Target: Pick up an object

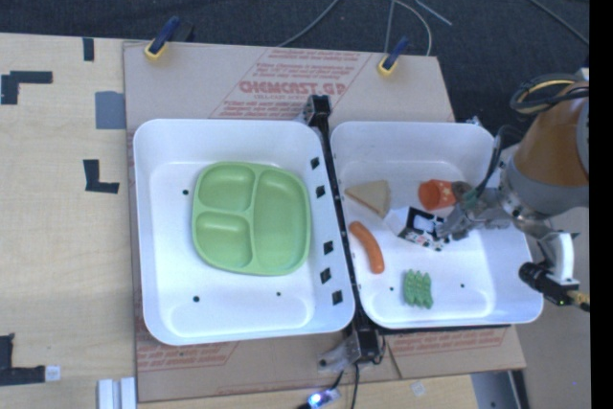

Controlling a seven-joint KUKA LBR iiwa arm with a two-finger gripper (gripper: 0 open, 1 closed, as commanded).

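The right bin (479,144) holds several small items. A tan wedge (372,198) lies near its left wall, with an orange-red sausage (367,247) just below it. A green knobbly piece (417,288) sits near the front wall. A small orange-red object (436,194) rests in the middle. My gripper (427,229) reaches in from the right and hangs low over the bin floor, just below the orange-red object and right of the sausage. Nothing shows held in it.
The left bin (163,302) bears a green divided plate (253,216). A black divider (330,206) runs between the bins. The grey arm with its orange band (551,153) crosses the right bin's right rim. Cables trail behind the bins.
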